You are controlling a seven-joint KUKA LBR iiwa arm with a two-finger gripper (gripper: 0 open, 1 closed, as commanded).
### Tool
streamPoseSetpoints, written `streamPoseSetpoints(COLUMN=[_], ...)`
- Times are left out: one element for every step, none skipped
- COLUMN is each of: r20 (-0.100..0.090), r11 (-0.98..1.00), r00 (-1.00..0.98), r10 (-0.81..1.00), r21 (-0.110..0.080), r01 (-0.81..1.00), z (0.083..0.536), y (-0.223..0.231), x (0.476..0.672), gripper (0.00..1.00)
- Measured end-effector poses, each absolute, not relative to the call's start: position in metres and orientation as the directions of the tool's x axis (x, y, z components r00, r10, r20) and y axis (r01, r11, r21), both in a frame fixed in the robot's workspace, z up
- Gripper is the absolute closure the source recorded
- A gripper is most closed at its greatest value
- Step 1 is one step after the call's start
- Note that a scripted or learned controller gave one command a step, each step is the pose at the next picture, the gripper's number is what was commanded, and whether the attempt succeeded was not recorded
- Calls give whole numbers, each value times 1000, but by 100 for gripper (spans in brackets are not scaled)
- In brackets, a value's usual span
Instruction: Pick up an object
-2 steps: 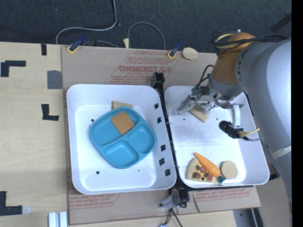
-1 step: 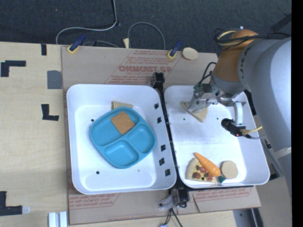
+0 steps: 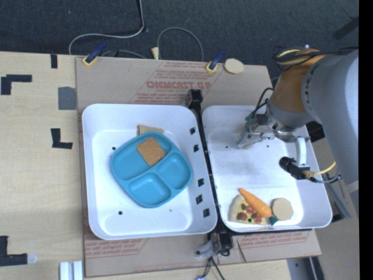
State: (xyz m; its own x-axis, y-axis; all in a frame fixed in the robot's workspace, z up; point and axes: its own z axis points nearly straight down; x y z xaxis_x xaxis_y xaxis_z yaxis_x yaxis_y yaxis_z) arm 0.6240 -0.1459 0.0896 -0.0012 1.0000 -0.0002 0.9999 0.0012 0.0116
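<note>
Now, in the camera view, the gripper [image 3: 243,140] hangs low over the right bin [image 3: 224,156] near its far-left corner — whether it is open or closed I cannot tell. An orange carrot [image 3: 254,202] lies near this bin's front edge, upon a pizza slice [image 3: 245,213], beside a round beige cookie [image 3: 282,208]. A blue tray [image 3: 169,179] in the left bin [image 3: 96,174] carries a brown cracker [image 3: 151,151].

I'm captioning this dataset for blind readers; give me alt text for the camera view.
A grey robot arm with its gripper low over the upper part of the right white bin, which holds a carrot, pizza slice and round biscuit near its front edge. The left bin holds a blue divided plate with a cracker on it.
</note>
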Motion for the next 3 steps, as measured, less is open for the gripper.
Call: streamPoseSetpoints(r20=[-1,-1,6], r11=[-3,1,3], r00=[3,-1,-3], r10=[1000,1000,1000], r21=[7,1,-2], r01=[1000,1000,1000], z=[88,95,87], y=[-184,-201,-222], x=[578,596,620], gripper=[100,100,100])
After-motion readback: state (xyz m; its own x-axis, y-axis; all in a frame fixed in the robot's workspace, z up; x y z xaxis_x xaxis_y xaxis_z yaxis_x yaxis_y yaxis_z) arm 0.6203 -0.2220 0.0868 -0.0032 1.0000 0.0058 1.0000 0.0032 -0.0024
